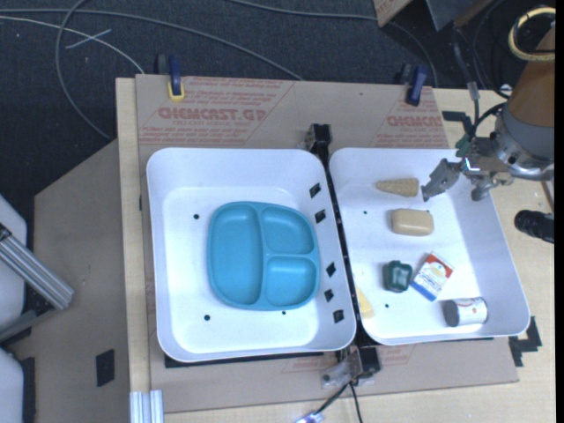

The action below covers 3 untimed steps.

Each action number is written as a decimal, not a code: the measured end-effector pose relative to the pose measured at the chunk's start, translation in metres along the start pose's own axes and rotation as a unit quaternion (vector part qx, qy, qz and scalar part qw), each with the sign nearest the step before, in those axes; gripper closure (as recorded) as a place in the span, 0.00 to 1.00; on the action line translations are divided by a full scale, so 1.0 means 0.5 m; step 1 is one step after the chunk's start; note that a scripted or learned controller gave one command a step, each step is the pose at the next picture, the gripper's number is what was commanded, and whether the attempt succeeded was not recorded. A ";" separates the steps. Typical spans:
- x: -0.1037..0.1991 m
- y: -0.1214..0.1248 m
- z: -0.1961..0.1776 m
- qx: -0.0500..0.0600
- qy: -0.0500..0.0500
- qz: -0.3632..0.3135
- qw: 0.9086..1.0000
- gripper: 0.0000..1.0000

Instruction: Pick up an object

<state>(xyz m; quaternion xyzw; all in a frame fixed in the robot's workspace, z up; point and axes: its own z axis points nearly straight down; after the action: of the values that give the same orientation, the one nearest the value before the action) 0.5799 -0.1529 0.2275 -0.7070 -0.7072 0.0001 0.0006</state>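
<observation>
My gripper [458, 183] hangs over the far right part of the right bin [493, 236], open, with nothing between its fingers. Just left of it lies a tan wedge-shaped piece [397, 186]. A beige oval block [412, 223] sits below that. Nearer the front are a dark green object [397, 277], a small red, white and blue box [432, 277] and a grey and white cylinder [464, 311]. A small yellow piece [364, 303] lies at the bin's left wall.
The left bin [176, 236] holds a blue divided plate [263, 255]. A black divider with clips [326, 227] runs between the bins. Blue clamps [175, 79] hold the cardboard base at the back. Cables lie on the dark floor behind.
</observation>
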 end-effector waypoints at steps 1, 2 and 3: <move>0.004 -0.009 0.086 0.003 0.001 0.000 1.000 0.00; -0.011 -0.004 0.196 0.003 0.001 0.000 1.000 0.00; -0.010 -0.007 0.291 0.003 0.001 0.000 1.000 0.00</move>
<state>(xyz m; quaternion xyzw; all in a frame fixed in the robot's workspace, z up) 0.5765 -0.1576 0.0820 -0.7071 -0.7071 0.0014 0.0034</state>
